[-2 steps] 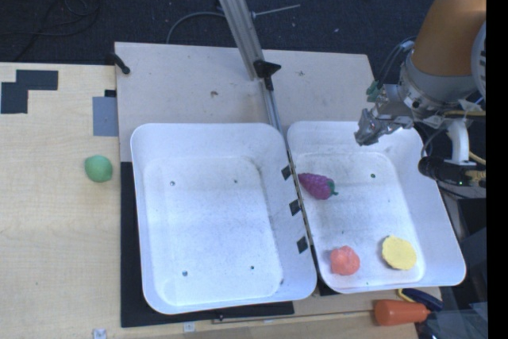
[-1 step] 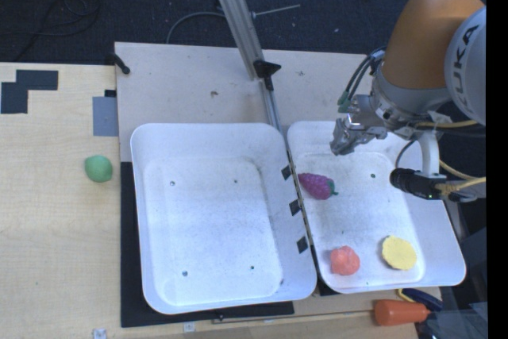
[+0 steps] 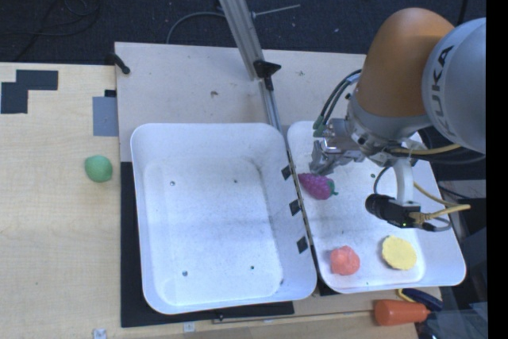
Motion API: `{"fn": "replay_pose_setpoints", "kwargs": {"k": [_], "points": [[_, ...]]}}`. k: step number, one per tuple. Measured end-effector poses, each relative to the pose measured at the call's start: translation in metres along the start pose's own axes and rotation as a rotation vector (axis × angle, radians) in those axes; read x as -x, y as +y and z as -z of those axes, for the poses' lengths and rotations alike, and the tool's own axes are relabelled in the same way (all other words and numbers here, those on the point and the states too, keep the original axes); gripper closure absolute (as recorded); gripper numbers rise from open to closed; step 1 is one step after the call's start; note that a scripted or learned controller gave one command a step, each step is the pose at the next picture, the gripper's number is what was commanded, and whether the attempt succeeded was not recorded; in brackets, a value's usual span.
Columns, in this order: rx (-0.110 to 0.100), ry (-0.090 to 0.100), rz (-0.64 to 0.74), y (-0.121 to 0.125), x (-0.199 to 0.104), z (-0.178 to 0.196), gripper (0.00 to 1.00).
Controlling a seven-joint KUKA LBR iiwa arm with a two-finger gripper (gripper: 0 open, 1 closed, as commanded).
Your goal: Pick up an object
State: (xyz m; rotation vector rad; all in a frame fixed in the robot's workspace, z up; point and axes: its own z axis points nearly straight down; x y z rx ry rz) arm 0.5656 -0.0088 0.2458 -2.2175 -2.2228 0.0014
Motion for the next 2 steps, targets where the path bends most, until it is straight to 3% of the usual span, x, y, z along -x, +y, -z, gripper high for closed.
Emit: {"fn": "replay_pose_setpoints", "kwargs": {"k": [2], "points": [[0.001, 0.0, 0.0, -0.058, -0.084, -0.01, 1.0]]}}
